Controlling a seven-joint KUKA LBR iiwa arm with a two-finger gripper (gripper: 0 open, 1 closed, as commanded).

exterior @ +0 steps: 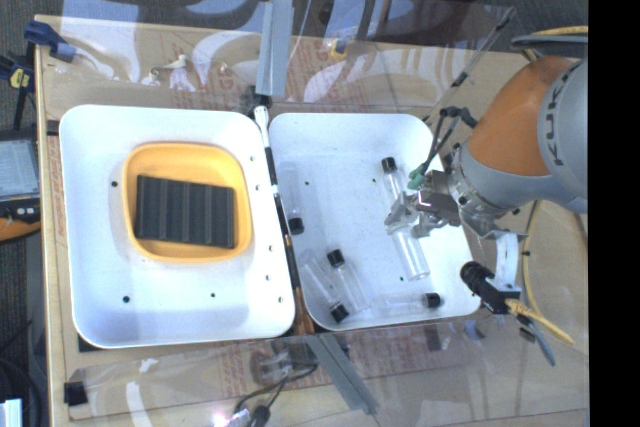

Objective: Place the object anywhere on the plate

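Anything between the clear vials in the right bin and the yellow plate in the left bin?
Only the raised bin rims where the bins meet. The yellow plate lies open; the clear black-capped vials lie loose by the gripper.

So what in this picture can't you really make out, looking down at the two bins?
- Gripper, camera view: its fingers blur into the clear vials under it, so whether it holds one is unclear.
- Clear vials in the right bin: see-through bodies fade into the white floor; mostly the black caps show, so an exact count is unsure.
- Yellow plate in the left bin: the dark ribbed slab hides its middle.
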